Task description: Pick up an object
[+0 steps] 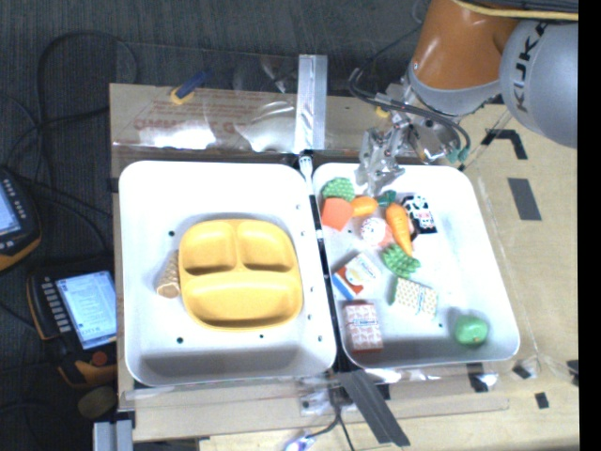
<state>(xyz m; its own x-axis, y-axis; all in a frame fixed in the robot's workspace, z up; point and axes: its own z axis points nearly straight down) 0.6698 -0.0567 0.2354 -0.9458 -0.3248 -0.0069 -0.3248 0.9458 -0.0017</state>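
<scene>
The grey KUKA arm with its broad orange band (462, 36) comes in from the two o'clock corner of the camera view, its bulky rounded grey joint sitting at about three o'clock of the band. Below the band the wrist narrows to a small metal two-finger gripper (376, 169) — pointing down toward seven o'clock, wrapped in thin dark cables. The slim silvery fingers (368, 163) hang close together; whether they grip anything cannot be made out.
</scene>
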